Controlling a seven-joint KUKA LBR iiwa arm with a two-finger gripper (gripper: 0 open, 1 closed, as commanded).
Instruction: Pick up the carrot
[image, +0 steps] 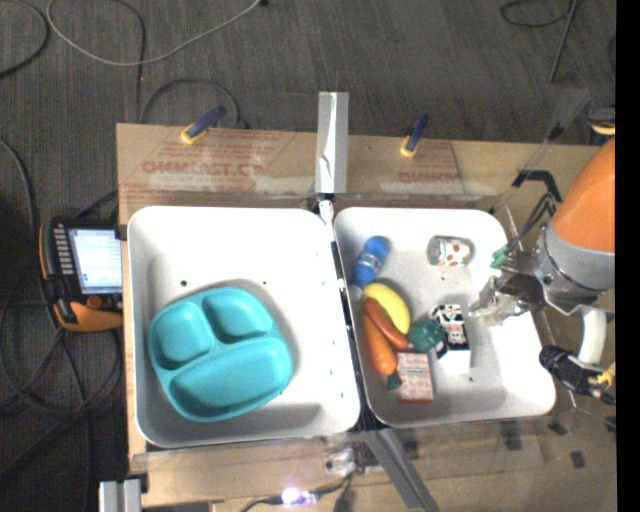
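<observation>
Near the right bin's (520, 395) left wall lies the carrot (378, 345), long axis front-to-back, leftward of my claw (497, 298); whether it's apart, I cannot tell.

My arm (585, 235) reaches in from the right, orange band up, gripper (497, 300) hanging low.

Around the carrot (378, 344), my room is tight: the banana (388, 305) presses on its upper right side, the red carton (414, 377) touches its lower end, and the bin wall (347, 330) runs just left. Farther right, bare floor lies open.
</observation>
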